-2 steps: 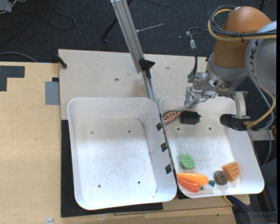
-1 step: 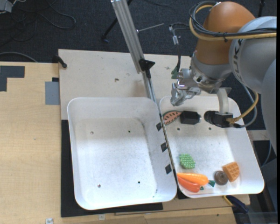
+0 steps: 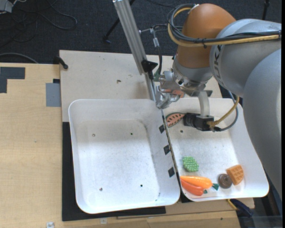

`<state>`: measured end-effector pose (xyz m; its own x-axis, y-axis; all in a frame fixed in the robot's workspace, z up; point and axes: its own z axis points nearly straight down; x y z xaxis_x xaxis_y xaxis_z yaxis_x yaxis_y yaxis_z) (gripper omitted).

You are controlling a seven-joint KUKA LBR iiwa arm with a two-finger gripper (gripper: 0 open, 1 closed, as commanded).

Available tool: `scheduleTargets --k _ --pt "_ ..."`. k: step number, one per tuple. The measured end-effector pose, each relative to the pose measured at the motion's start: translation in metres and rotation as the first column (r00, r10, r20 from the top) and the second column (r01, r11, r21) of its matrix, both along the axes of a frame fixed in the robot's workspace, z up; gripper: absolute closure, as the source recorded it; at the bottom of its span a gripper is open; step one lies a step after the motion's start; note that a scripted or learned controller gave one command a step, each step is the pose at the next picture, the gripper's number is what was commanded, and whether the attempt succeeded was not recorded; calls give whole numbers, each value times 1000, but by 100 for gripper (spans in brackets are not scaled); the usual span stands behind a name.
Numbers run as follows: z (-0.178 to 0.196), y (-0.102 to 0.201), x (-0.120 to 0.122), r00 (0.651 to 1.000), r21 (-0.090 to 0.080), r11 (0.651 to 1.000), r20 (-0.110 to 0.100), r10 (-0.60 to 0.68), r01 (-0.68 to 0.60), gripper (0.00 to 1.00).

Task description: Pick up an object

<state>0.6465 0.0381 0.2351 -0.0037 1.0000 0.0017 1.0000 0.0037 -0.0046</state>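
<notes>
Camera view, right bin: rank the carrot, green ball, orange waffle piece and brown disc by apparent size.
1. carrot, clearly largest
2. orange waffle piece
3. green ball, close to the waffle piece, so that pair is unsure
4. brown disc, smallest

Carrot [image 3: 195,184], ball [image 3: 190,164], waffle [image 3: 235,174] in right bin [image 3: 249,148]; left bin [image 3: 85,127] beside.

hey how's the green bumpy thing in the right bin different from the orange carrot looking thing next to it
The green bumpy object is small, rounded and knobbly; the orange carrot-like object is longer, smooth and tapered, lying on its side. The green one sits farther from the bin's near edge; the orange one lies close to it. Both rest loose in the right bin, near the divider.
</notes>
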Motion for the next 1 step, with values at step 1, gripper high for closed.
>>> scheduleTargets --k 1 --pt "-13 50 9 1000 0 1000 2 0 0 100"
